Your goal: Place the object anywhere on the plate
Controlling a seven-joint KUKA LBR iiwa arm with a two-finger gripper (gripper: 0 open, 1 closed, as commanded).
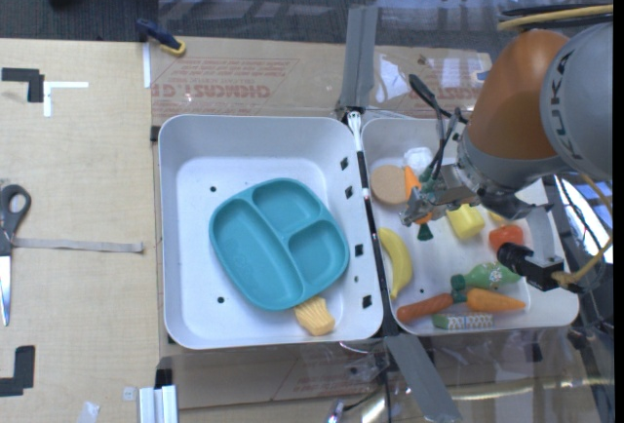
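While the teal three-compartment plastic plate (280, 243) is lying tilted in the left white bin (185, 153), a pale yellow ridged toy piece (314, 316) is sitting just off the plate's lower edge, touching it. Right of the plate, across the divider, the right white bin (385, 134) is holding a tan round disc (389, 184), a yellow toy banana (396, 261), a yellow block (466, 221) and an orange toy carrot (492, 300). Farther right of the plate, the grey gripper (423, 208) is hovering low beside the disc; whether its jaws are parted or gripping anything cannot be told.
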